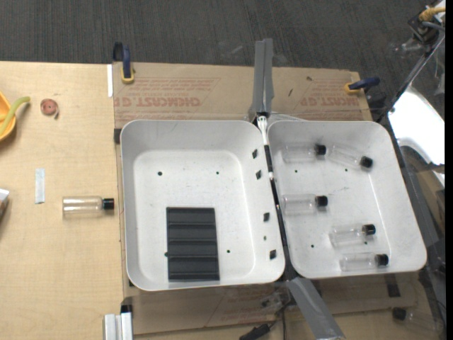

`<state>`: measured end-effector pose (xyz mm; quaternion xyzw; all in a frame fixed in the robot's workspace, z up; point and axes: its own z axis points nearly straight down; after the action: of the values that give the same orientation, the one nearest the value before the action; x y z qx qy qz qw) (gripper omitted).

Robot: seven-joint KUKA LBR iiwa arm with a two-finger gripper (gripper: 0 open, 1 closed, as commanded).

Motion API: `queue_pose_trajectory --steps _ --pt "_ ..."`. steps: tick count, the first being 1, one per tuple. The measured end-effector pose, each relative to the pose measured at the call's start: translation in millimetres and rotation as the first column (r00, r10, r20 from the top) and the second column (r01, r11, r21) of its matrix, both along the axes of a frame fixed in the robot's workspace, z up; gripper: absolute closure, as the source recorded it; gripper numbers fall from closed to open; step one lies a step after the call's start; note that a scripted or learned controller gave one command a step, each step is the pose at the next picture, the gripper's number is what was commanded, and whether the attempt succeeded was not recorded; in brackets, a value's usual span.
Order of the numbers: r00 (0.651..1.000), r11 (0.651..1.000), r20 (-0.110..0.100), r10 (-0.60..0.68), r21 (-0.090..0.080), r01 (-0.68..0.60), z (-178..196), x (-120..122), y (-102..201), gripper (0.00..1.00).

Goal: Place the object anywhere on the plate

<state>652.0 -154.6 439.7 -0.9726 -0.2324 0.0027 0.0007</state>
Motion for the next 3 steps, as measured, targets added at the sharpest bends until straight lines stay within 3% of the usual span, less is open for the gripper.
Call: queue_pose_trajectory --steps 1,2,3 --pt "0.972 0.972 0.001 -0.234 -0.001 0.234 0.2 -21.4 -67.6 0.00" --pt "0.964 0.964 0.001 -0.267 -0.001 0.267 -54.3 -0.8 35.7 0.00" --pt "0.966 0.966 0.002 -0.260 -0.002 0.260 -16.6 -36.3 -54.5 0.00"
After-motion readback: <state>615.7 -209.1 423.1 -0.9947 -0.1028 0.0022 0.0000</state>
